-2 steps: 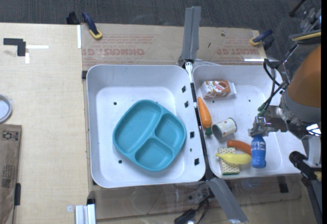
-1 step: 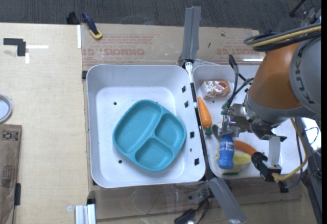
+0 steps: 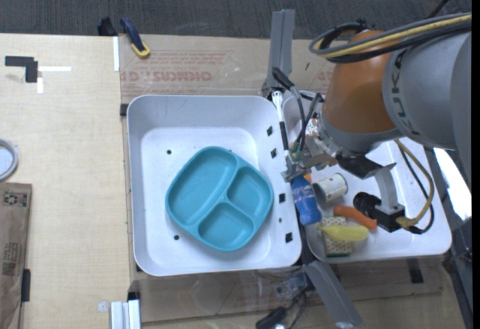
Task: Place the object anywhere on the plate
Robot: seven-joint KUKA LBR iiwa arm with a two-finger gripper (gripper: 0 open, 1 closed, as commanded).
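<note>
A light blue plate [image 3: 219, 198] with three compartments lies tilted in the left white bin [image 3: 150, 133]. The grey arm with its orange band reaches over the right bin [image 3: 420, 245], and my gripper [image 3: 301, 161] hangs low at that bin's left wall, just above a blue packet [image 3: 305, 201]. Beside the packet lie a small silvery can [image 3: 331, 186], an orange carrot [image 3: 350, 213], a yellow piece [image 3: 345, 232] and a green-and-yellow block [image 3: 337, 246]. The arm hides the back of the right bin.
The wall between the two bins [image 3: 283, 170] runs right beside the gripper. Cables loop from the arm over the right bin. A roll of tape [image 3: 6, 160] and a brown packet [image 3: 13, 245] rest on the bench at far left.
</note>
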